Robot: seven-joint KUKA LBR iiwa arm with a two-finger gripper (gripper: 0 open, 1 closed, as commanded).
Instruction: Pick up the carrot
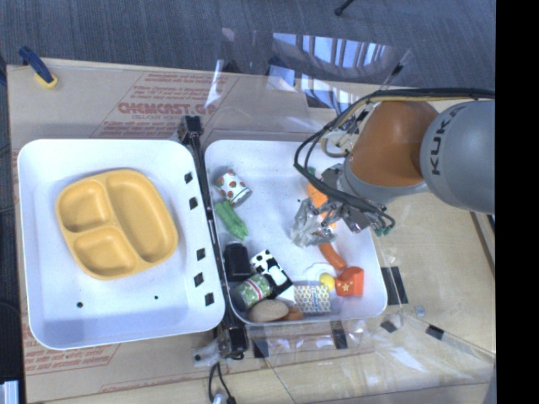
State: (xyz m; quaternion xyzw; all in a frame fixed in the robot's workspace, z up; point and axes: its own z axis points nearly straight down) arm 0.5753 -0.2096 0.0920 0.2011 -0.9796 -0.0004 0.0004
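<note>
The arm's gripper [313, 225] is shown lowered into the right bin [269, 160], directly over the carrot [331, 253]. The carrot lies on the bin floor toward the right wall, its orange body running down and to the right from beneath the metallic fingers; a second patch of orange is visible just above the gripper, and whether this belongs to the same carrot cannot be told. The spread of the gripper cannot be told either, since the wrist and cables cover it, and no grasp on the carrot is confirmed.

Several risks are judged likely. The carrot may be pinched near one end and may pivot or slip out on lifting. The red block [349, 282] with a star lies just beside the carrot's lower end and may be nudged or caught. The clutter along the near wall may be disturbed. The left bin [34, 225], holding a yellow divided plate [114, 221], is well apart from the work.
</note>
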